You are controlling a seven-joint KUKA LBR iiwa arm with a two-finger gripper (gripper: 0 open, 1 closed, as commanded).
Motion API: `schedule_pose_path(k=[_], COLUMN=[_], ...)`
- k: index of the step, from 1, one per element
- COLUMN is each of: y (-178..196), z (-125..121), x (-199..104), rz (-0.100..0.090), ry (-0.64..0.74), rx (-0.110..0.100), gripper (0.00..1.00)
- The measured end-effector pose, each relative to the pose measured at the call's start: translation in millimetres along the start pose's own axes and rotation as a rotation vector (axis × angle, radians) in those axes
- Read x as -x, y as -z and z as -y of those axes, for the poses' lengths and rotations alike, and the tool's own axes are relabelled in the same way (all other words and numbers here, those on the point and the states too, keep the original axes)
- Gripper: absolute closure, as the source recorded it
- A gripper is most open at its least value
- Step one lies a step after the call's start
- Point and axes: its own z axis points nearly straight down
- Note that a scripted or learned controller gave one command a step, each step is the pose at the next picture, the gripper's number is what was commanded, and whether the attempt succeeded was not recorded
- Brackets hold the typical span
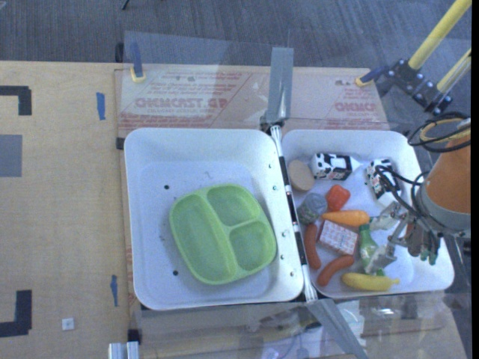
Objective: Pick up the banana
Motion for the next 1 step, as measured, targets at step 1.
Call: schedule_pose_path(k=[1], y=[-24.8], z=[4.6], x=[15.1], rz=[0.035], ry=[0.470], rx=[-0.001], gripper=[0.00])
